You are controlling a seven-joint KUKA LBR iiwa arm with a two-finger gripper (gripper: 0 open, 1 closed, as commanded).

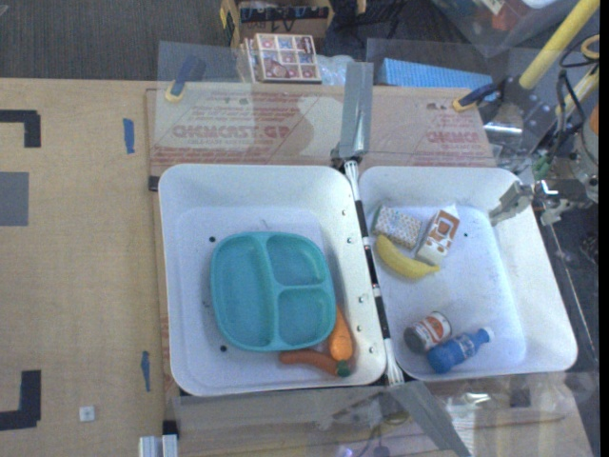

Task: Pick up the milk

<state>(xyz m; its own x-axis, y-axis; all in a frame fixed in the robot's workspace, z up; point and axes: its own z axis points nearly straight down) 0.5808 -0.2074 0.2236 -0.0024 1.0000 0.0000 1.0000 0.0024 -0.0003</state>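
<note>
Milk: we see the small milk carton (439, 235) in the right bin (533, 303), in its upper left part, tilted, with its lower end touching the banana (405, 259).
Neighbours: a grey patterned packet (399, 226) lies just beside the carton on the left; a can (429, 330) and a blue bottle (458, 348) lie well apart, near the front wall.
Open room: the right half of this bin floor is bare, so there is free space on the carton's right side.
Gripper: the gripper (515, 201) is above the bin's upper right rim, apart from the carton; its fingers hold nothing, and we cannot tell how wide they stand.
Left bin: the left bin (190, 198) holds a teal divided tray (273, 290) and a carrot (340, 339) near its front right corner.
Hard to see: the arm is cut off by the right edge.
</note>
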